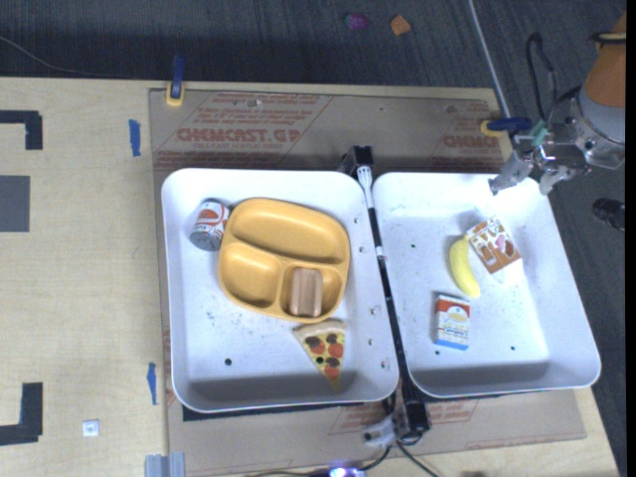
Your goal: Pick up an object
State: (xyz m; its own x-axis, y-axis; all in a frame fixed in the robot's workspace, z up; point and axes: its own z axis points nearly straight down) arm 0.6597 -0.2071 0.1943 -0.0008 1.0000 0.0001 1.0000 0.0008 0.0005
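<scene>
the arm comes in from the right, and its gripper [519, 175] hangs over the far edge of the right bin [571, 361], near that bin's upper right corner; the fingers look slightly apart with nothing between them, though they are small and pale against the bin, so this is hard to be sure of. in the right bin a banana [462, 267] lies roughly in the middle, and a small brown and white carton [493, 245] sits touching its upper right side, tilted. nearer the front of the same bin a small white and orange box [452, 322] lies flat, apart from the banana. the left bin [189, 366] holds a yellow divided tray [268, 232] with a tan block [304, 291] in its lower right compartment. a soda can [208, 224] lies on its side against the tray's left edge, and a toy pizza slice [325, 347] lies just below the tray's lower corner. both bins rest on a brown cardboard sheet [298, 127].
</scene>
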